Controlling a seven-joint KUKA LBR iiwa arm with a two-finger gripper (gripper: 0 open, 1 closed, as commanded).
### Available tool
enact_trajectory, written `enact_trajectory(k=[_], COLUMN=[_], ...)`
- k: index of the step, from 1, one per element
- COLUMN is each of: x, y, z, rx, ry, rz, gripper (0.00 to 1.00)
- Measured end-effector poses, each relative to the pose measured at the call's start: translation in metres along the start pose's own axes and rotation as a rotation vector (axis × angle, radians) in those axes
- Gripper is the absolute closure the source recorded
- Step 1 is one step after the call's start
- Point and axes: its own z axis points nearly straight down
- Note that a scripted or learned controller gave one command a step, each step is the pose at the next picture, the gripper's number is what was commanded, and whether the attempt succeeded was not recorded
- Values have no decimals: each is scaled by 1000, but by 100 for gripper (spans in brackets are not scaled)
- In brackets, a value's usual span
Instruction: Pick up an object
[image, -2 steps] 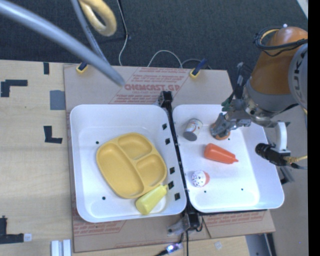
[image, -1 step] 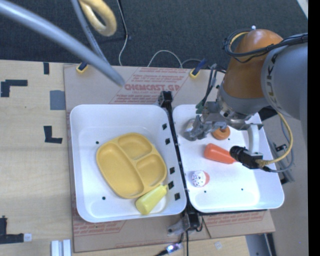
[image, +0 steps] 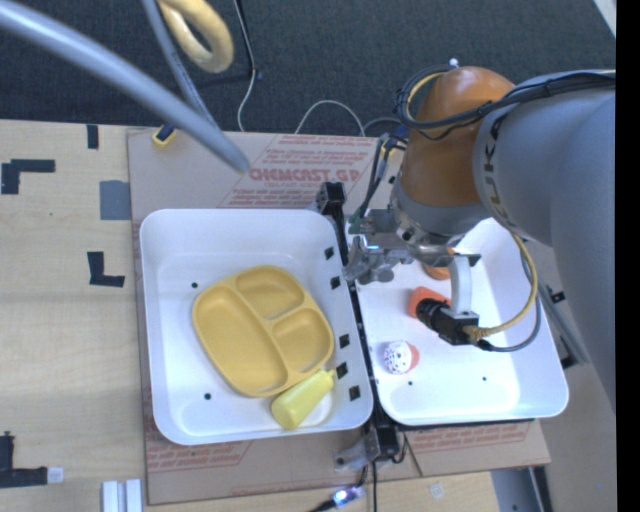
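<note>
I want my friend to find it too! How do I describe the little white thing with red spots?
Of the two white bins, take the right bin, the one without the yellow plate. Low on its left side lies a small round white thing. It alone there is white with red marks, unlike the orange thing beside it.

Place: robotics lab bench
Bench: pale wood top (image: 50, 340), black tape marks (image: 30, 166) at left
Underlay: printed cardboard sheet (image: 300, 172), upper middle
Wiring: loose white cable (image: 322, 106), top

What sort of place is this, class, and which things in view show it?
Probably a robotics lab bench: a robot arm reaches over two white bins, one holding a yellow divided plate, and black tape marks dot the wooden benchtop.
</note>
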Motion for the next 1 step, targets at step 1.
enact_trajectory(k=[1], x=[46], y=[-2], z=[3], rx=[-1], ry=[0], rz=[0], gripper=[100])
